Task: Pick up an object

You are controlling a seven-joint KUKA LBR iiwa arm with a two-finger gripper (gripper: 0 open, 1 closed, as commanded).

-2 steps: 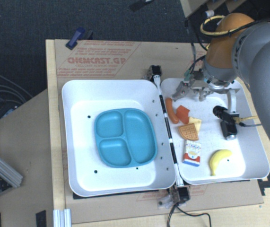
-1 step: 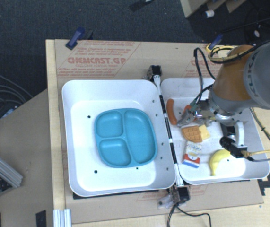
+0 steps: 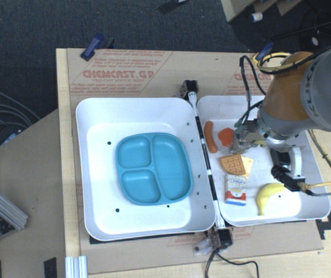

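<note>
Although the arm (image 3: 304, 91) has reached into the right bin (image 3: 313, 210), no object is lifted yet, so the pick remains to be done. Starting at 9 o'clock, the left bin (image 3: 95, 120) holds a blue divided plate (image 3: 153, 168) lying flat near its centre. Moving toward 3 o'clock, the right bin holds the candidate objects: a red sausage (image 3: 210, 136) along its left wall, a red round piece (image 3: 226, 136) just beside it, a waffle-patterned wedge (image 3: 236, 164) below these, a small white carton (image 3: 236, 190) toward 6 o'clock, and a yellow banana (image 3: 271, 196) to the carton's right. The hand (image 3: 247, 136) sits low, just right of the red round piece and above the wedge. Whether it is apart or together cannot be told from this view, and nothing is seen clamped in it. Judged from this layout, grasp and lift are both outstanding.
</note>
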